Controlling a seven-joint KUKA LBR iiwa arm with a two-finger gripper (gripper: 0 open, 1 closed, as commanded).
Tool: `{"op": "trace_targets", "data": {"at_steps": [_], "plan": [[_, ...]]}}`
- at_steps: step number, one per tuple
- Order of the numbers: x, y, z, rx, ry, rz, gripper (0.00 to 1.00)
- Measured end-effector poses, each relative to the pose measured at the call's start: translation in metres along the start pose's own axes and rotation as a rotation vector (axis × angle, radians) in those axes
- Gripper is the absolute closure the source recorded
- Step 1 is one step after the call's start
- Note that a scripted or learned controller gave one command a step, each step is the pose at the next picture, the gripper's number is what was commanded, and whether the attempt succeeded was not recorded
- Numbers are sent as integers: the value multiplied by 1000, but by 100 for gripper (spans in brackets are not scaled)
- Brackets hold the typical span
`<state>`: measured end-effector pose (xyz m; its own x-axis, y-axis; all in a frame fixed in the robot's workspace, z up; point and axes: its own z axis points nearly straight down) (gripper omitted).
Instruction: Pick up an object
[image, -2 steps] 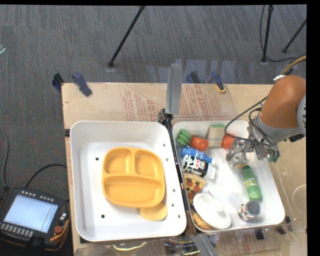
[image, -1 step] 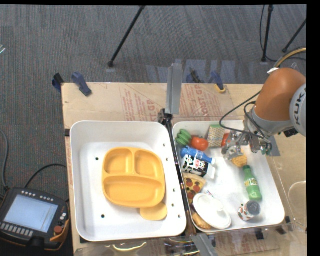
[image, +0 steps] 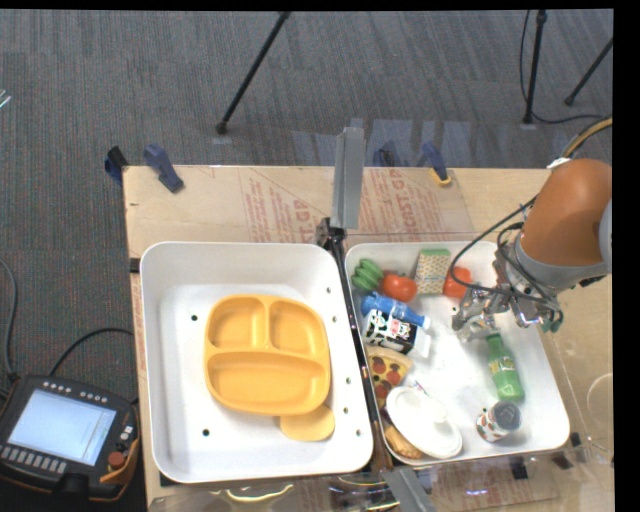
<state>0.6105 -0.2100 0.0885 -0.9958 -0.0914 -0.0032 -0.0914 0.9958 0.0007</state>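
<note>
— Green bottle (image: 504, 369), where does it lie?
— On the floor of the right bin (image: 556, 400), near its right wall, lengthwise toward the front, just below the gripper (image: 497, 313).
— And the setting?
— A plywood bench (image: 250, 200) on grey carpet (image: 120, 80), with tripod legs (image: 250, 70) behind. The left bin (image: 165, 300) has a yellow divided plate (image: 268, 355) in it. The right one is crowded: a milk carton (image: 388, 328), a tomato (image: 399, 286), a white bowl (image: 424, 422), a small cup (image: 496, 421).
— The gripper?
— It hangs low over the right bin under the orange-banded wrist (image: 568, 215). How wide it stands, I cannot tell; nothing shows in its grasp.
</note>
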Motion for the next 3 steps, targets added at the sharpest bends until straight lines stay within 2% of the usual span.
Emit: {"op": "trace_targets", "data": {"at_steps": [2,3], "plan": [[-6,-5,0,0,-2,58,0],[-31,1,0,0,-2,2,0]]}}
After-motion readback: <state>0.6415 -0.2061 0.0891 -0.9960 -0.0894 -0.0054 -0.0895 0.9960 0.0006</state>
